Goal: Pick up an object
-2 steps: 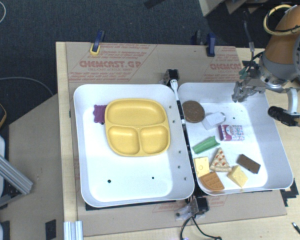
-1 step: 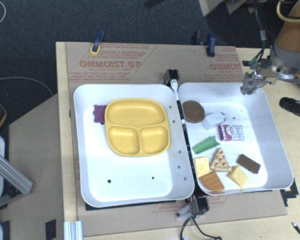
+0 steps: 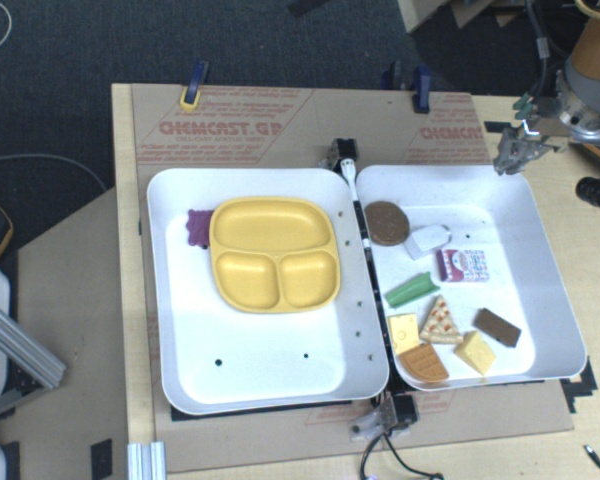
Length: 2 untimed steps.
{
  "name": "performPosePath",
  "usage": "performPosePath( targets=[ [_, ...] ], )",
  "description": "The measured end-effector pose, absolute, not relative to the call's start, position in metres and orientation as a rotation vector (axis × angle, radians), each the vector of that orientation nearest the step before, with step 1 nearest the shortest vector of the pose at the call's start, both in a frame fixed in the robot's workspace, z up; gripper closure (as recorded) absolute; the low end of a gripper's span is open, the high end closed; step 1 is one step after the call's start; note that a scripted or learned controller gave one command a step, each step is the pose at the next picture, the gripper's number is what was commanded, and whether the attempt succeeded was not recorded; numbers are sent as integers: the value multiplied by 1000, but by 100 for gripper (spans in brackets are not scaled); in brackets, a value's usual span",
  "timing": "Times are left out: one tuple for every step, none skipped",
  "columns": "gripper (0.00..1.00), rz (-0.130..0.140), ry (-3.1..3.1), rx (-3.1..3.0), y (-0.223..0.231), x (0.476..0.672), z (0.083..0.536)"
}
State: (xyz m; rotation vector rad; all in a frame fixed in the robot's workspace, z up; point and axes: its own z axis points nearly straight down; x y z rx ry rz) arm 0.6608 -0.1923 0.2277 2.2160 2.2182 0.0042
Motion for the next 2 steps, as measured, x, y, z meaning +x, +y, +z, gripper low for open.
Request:
performPosePath(
  targets=[
    [100,-2,2227,2221,-146,635,218],
    [100,-2,2226,2222,-107,612,226]
  ],
)
